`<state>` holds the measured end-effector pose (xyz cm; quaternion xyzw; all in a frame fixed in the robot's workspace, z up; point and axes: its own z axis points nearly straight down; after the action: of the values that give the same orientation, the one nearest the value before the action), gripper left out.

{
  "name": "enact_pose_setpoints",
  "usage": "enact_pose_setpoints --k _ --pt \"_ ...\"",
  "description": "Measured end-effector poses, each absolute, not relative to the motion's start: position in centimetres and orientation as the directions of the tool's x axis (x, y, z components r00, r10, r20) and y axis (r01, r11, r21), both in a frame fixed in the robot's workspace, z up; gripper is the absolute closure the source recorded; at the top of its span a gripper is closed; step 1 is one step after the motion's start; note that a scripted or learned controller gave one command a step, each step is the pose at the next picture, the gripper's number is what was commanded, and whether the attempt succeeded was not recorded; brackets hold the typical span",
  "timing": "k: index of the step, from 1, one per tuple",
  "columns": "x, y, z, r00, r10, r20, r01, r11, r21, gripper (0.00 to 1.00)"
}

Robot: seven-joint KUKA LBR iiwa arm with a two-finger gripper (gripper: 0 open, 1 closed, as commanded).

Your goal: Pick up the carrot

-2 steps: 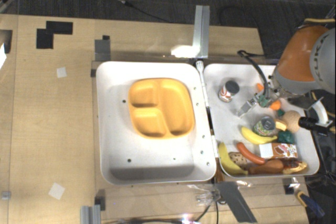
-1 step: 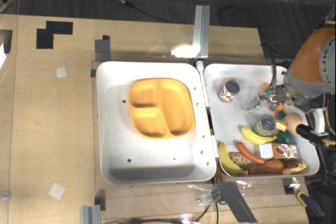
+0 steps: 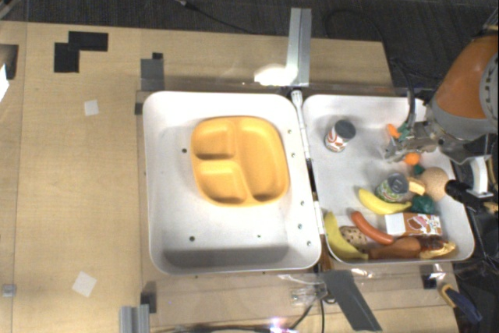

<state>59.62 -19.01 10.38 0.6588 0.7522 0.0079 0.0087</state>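
Gripper low over the right bin, at the carrot.

The gripper [image 3: 405, 138] hangs in the upper right part of the right bin [image 3: 355, 107]; an orange carrot [image 3: 411, 159] with a green end lies just below its tips, and I cannot tell whether it is gripped. A small can [image 3: 338, 134] stands to the left, bananas [image 3: 382, 202] and other toy food below. A yellow divided plate [image 3: 236, 159] sits in the left bin [image 3: 168, 191].

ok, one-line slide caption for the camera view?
KUKA arm's gripper low over the right bin of toy food by the carrot; yellow divided plate in left bin.
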Motion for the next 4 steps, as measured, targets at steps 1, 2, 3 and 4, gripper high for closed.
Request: enact_pose_setpoints --k 1,2,3,4 --pt "56.7 -14.0 17.3 0.074 0.997 0.000 0.997 -0.074 0.009 1.00" --pt "51.2 -20.0 9.9 -0.162 0.987 -0.003 0.987 0.162 0.004 1.00" --pt "61.6 -18.9 11.4 0.136 0.991 0.000 0.991 -0.136 0.007 1.00" --pt "61.5 -19.0 11.4 0.137 0.991 0.000 0.991 -0.137 0.005 0.00"
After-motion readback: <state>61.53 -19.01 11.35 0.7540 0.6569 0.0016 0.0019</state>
